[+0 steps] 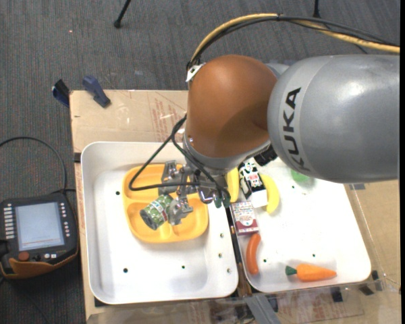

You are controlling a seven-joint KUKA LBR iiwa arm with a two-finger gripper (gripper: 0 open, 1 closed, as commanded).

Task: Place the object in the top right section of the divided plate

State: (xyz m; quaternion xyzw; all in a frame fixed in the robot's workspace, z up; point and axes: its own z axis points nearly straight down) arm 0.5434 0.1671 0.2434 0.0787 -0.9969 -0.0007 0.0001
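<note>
Over the left white bin (108, 262), the fingers (177, 198) grip a green can (156, 212) above the yellow divided plate (138, 229).

A small green can (156, 212) with a silvery end lies tipped on its side in the yellow divided plate (138, 226), which rests in the left white bin; it seems to straddle the ridge between sections, near the plate's middle
</note>
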